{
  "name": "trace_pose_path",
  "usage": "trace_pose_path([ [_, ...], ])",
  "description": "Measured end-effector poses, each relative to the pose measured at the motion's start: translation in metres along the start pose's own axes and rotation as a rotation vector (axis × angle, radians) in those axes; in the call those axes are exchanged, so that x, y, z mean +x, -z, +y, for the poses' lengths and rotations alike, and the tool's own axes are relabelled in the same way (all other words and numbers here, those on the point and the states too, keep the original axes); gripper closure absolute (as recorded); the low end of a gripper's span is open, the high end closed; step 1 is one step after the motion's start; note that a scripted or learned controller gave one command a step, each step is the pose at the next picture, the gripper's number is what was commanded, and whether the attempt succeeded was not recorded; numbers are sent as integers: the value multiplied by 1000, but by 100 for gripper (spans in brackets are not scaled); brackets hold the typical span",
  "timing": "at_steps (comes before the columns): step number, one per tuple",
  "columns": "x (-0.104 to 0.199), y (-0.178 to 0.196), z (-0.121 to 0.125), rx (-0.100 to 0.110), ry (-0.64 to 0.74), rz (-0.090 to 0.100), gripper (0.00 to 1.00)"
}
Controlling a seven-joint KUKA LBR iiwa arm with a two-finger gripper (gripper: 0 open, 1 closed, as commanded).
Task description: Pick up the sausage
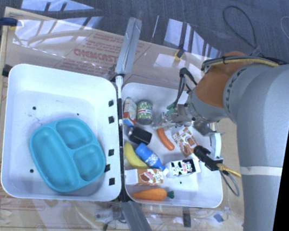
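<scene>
The sausage (pixel 165 139), a short orange-red piece, lies near the middle of the right bin (pixel 210 190), between a black object (pixel 141 136) and a red-and-white packet (pixel 185 141). My gripper (pixel 174 117) hangs low in the bin's back half, just behind and slightly right of the sausage. The grey wrist and its orange band (pixel 213 89) hide most of it. Nothing can be seen held in it.
The right bin is crowded: a green can (pixel 144 111), small bottle (pixel 129 107), blue bottle (pixel 147 155), banana (pixel 132 157), cow-print carton (pixel 182 168), snack packet (pixel 150 177) and carrot (pixel 149 193). In the left bin (pixel 23 86) sits a teal divided plate (pixel 68 153).
</scene>
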State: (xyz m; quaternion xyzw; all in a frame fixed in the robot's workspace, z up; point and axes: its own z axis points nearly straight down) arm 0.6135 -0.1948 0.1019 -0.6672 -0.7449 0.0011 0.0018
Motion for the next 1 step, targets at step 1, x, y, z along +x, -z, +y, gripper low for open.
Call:
trace_pose_path([
  [1,65,105,35,-4,88,-1,100],
])
